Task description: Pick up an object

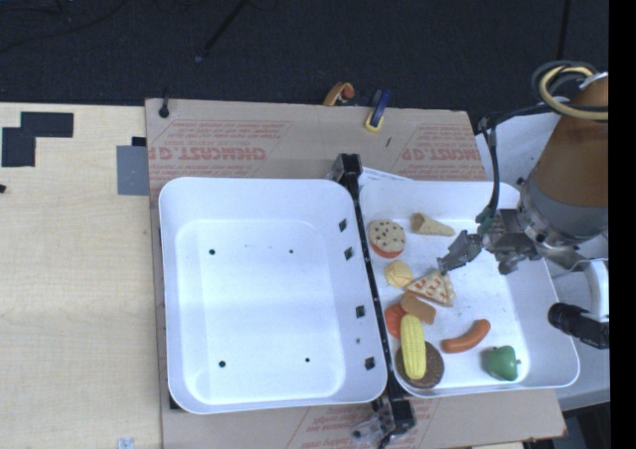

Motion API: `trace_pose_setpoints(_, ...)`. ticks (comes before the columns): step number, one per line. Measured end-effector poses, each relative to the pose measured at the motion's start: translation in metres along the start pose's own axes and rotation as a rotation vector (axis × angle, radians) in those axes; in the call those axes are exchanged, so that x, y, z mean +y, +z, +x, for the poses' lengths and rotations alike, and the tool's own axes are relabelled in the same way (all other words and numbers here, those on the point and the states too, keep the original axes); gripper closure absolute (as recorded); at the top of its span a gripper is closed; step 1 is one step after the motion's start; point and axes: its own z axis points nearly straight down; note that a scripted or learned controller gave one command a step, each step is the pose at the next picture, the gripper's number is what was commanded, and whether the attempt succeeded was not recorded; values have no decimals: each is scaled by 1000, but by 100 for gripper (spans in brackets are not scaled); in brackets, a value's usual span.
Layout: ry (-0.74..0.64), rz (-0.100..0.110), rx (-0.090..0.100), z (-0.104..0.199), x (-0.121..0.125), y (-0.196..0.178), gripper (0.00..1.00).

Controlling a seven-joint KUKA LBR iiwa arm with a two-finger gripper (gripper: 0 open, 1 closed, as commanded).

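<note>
While arm (571,169) reaches in from right, gripper (455,256) hangs just above pizza slice (431,288); finger state unclear.

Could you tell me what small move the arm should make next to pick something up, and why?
Probably a short descent onto the yellow triangular pizza slice. The tool sits just above it inside the right white bin, with nothing visibly held, and that toy lies nearest its tip.

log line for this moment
hand over right bin | above pizza slice | nothing seen held | corn, sausage untouched
</note>
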Motion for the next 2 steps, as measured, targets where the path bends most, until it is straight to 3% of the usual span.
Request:
trace_pose_setpoints(1,0,-8,-1,23,14,145,0)
trace_pose_setpoints(2,3,-7,-1,23,14,146,0)
